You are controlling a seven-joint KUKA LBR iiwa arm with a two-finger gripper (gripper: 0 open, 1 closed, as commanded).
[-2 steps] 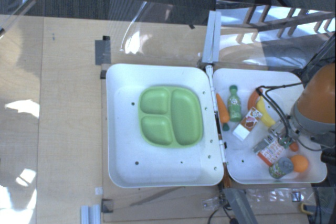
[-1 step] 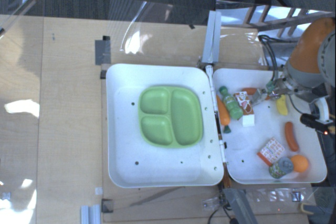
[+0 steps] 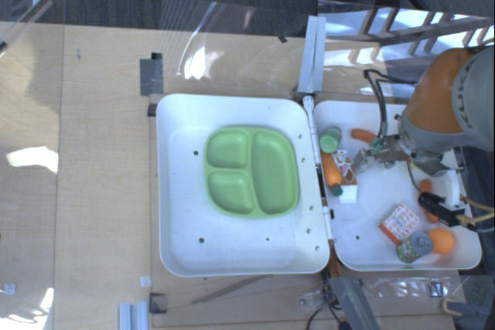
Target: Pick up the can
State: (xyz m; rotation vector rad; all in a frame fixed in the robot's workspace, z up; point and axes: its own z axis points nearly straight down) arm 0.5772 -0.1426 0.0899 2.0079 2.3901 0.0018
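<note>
Two white bins stand side by side on the bench, and the single camera view looks down on both. The left bin carries a green divided plate, and all the small things lie in the right bin. I take the can to be the round object with a speckled greenish side and a grey-blue top. It rests near the front edge of the right bin, toward its right corner, touching or almost touching an orange ball and just beside a small red and white box. The gripper hangs over the back half of the right bin, toward its left wall, near an orange carrot and a small green round thing. It is well apart from the can. From this slanted view I cannot tell if the claw is released or clenched, and nothing shows as grasped in it. In my judgement the task is not yet begun in earnest: the can lies untouched. What is left is to bring the gripper across the right bin to its front, lower it over the can, close on it and lift.
</note>
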